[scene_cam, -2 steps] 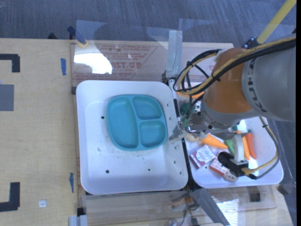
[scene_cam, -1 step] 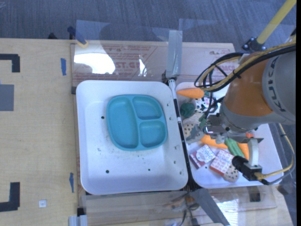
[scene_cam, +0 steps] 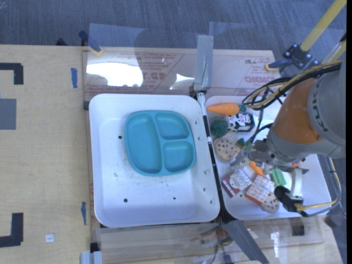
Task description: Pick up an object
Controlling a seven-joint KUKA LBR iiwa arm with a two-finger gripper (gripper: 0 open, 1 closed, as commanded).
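Claw: we see our claw [scene_cam: 263, 166] low in the right bin [scene_cam: 316, 188], over the toy pile [scene_cam: 250, 183]; grip state we cannot tell.
Carrot [scene_cam: 223, 108]: at the bin's 11 o'clock.
Left bin [scene_cam: 104, 147]: holds a blue divided plate [scene_cam: 159, 142].

Single fixed camera, mounted above the desk [scene_cam: 38, 147] and looking down at a slant. The left bin [scene_cam: 110, 191] sits at frame centre and the right bin [scene_cam: 316, 186] toward the right edge; both lie at middle distance, seen whole or nearly so. Blue-grey carpeted floor [scene_cam: 165, 4] fills the upper band of the frame, so the camera faces across the desk toward its far side. The arm [scene_cam: 302, 114] enters from the right edge, partly overlapping the right bin.
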